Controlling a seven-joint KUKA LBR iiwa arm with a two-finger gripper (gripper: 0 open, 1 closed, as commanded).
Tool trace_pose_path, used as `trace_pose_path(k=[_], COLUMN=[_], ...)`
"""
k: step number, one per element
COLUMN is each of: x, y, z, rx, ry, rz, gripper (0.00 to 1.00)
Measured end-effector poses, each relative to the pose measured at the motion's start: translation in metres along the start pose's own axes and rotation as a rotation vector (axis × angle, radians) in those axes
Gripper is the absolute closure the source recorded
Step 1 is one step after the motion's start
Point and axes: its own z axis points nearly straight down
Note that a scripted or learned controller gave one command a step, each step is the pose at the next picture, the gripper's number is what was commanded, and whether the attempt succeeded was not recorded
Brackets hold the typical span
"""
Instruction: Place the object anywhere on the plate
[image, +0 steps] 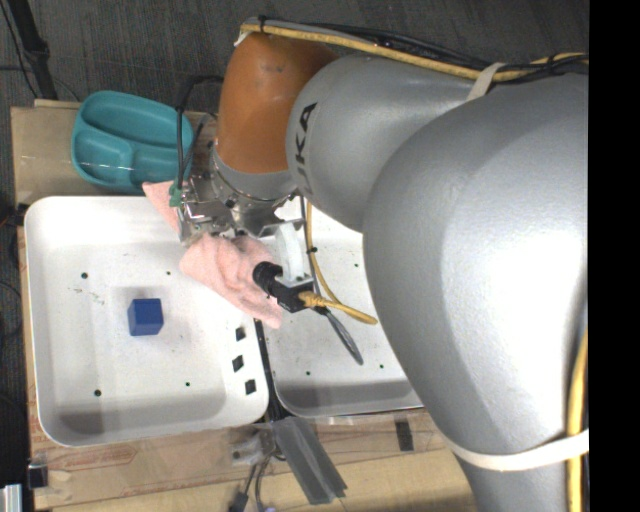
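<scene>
Cloth, pale pink (225, 268), lies bunched over the right part of the left bin (60, 300), reaching toward the divide between the two bins, with one corner poking up at the bin's back rim near the teal dish. The pincer (205, 222) sits low at the cloth's upper edge, right against the fabric, under the arm's orange band (262, 100); from this view I cannot tell whether it has the cloth or how it is set. A blue cube (146, 316) rests on the left bin's floor, well apart from the cloth and to its left. Behind the left bin, on the tabletop's (150, 455) far left corner, stands a teal plate-like dish (125, 140) with a divided hollow, just beside the cloth's raised corner but not under the cloth. The grey arm (470, 250) covers most of the right bin (330, 385), where a black part with a yellow cable (340, 310) hangs over the bin's floor.
</scene>
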Motion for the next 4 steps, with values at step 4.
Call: trace_pose_path(k=[4], x=[0.029], y=[-0.017], z=[0.074], rx=[0.002], ry=[0.000], rz=[-0.319], gripper=[1.00])
